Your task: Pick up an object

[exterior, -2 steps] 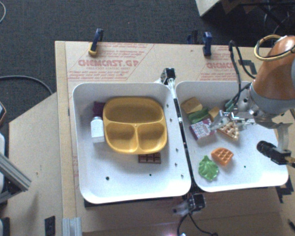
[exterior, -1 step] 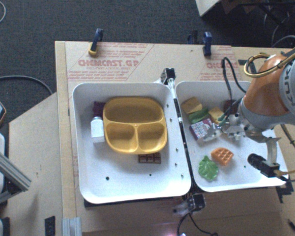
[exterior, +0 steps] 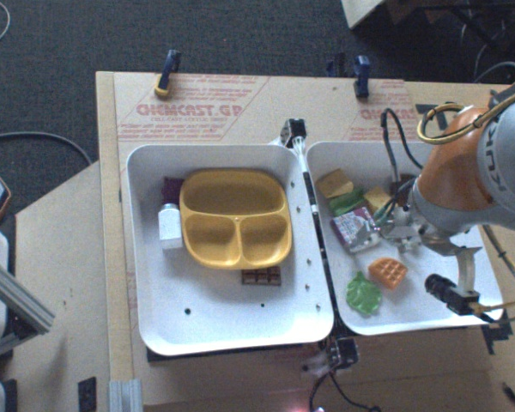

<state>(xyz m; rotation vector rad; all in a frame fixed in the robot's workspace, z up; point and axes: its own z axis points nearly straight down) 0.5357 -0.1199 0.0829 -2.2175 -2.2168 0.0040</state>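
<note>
In the right bin (exterior: 412, 314) lie a tan bread piece (exterior: 334, 182), a dark green item (exterior: 347, 202), a yellow block (exterior: 377, 198), a purple and white packet (exterior: 355, 228), an orange waffle (exterior: 387, 272) and a green leaf (exterior: 362, 293). My gripper (exterior: 395, 228) is low over the bin's middle, just right of the packet and above the waffle. The grey wrist and orange band (exterior: 451, 166) cover the bin's right part.
The left bin (exterior: 146, 256) holds a yellow divided plate (exterior: 236, 216), a small white bottle (exterior: 170, 227), a maroon item (exterior: 172, 185) and a brown chocolate piece (exterior: 261, 275). Black clamps (exterior: 360, 74) stand at the board's far edge. Cables (exterior: 395, 136) run behind the right bin.
</note>
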